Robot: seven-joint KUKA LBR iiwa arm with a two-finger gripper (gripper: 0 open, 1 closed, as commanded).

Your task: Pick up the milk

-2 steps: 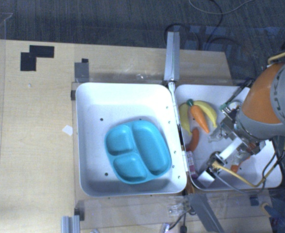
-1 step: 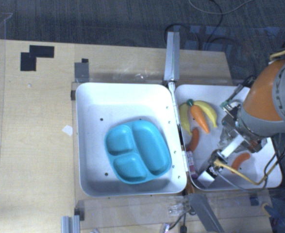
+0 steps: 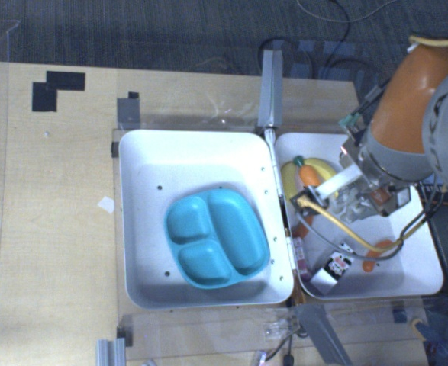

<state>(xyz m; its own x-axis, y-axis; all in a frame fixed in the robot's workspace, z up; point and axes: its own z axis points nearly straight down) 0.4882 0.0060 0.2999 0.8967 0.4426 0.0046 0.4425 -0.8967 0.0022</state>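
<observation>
In the right shallow white plastic bin (image 3: 430,277), the small black-and-white milk carton (image 3: 333,268) lies near the front wall; the metal hand (image 3: 353,204) hovers just above it; a smooth blue three-compartment plate (image 3: 217,237) fills the left bin (image 3: 143,204).

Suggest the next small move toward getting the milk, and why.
Probably shift the gripper toward the near edge of the right bin and down: the milk carton lies there on its side, nearer the camera than the wrist, which hangs above it.

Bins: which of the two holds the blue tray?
The left bin; the blue tray lies in it, while the right bin holds the food items under the arm.
</observation>
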